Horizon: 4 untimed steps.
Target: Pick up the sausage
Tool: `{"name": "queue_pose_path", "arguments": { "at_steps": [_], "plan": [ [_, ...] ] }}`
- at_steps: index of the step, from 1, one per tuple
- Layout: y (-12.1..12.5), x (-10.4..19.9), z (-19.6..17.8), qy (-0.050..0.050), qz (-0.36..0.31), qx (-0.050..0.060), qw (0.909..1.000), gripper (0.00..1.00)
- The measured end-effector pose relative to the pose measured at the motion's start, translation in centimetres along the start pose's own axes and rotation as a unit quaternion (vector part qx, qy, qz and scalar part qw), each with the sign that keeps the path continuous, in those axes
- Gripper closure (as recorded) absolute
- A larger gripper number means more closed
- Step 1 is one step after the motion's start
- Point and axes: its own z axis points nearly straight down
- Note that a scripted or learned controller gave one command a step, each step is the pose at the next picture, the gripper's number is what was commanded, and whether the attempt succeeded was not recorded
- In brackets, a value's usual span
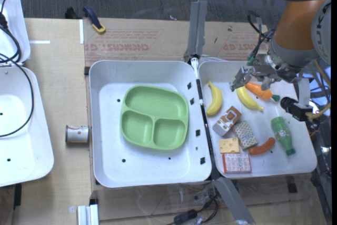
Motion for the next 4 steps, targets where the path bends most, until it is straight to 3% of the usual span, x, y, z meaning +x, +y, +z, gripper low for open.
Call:
{"name": "queue_pose_path", "arguments": {
  "at_steps": [1,2,3,4],
  "plan": [
    [3.8,-4.0,9.7,0.0,-0.167,-0.001,0.986,0.0],
    [0.7,-0.6,10.7,0.0,-0.23,-0.001,0.9731,0.0],
    [-4.6,-5.3,5.2,-0.001,-0.26,-0.001,0.9655,0.0],
    [-12.3,-8.0,10.4,0.0,-0.25,-0.002,0.9683,0.0]
  ]
}}
